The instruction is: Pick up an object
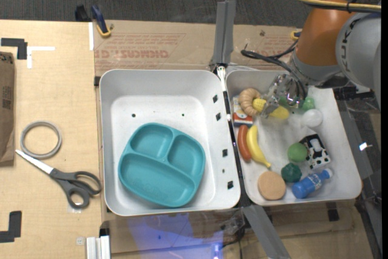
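At the right bin's (339,130) far end, a small yellow object (277,111) is met by the lowered gripper (285,97); whether it is grasped cannot be told. A banana (257,144) lies nearby, a teal plate (162,164) in the left bin (115,106).

Bright even overhead light, soft shadows inside white bins (115,148), bluish glare at bottom edge, slightly soft focus

Around the banana (257,146) in the right bin (339,130), room is tight: a red piece (244,144) lies against its left, a tan round object (271,185) sits just below it, green balls (294,161) crowd its right. Above it, the gripper (285,98) hangs over a yellow item (277,112) and ridged pastry (248,100). Bare floor opens between the banana and the white ball (313,118).
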You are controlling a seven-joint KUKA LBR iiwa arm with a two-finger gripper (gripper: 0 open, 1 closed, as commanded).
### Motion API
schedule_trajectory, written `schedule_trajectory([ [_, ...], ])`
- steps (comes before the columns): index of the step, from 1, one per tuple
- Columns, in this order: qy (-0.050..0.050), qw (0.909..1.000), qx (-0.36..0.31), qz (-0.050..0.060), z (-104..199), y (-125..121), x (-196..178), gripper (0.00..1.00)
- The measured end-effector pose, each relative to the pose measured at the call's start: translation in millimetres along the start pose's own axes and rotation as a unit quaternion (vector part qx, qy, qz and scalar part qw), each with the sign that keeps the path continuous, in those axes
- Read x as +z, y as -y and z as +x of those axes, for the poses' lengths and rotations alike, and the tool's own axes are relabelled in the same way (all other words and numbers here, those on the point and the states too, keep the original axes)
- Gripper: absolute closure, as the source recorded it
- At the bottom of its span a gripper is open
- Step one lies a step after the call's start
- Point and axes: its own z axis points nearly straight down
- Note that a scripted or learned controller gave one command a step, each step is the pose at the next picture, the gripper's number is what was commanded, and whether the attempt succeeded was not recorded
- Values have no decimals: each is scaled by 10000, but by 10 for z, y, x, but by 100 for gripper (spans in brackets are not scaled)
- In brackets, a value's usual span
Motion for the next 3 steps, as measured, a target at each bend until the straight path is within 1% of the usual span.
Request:
schedule_trajectory([
  [1,3,9983,-589,-7,687,-734,-1000,100],
  [3,39,9981,-611,-7,667,-742,-1191,100],
])
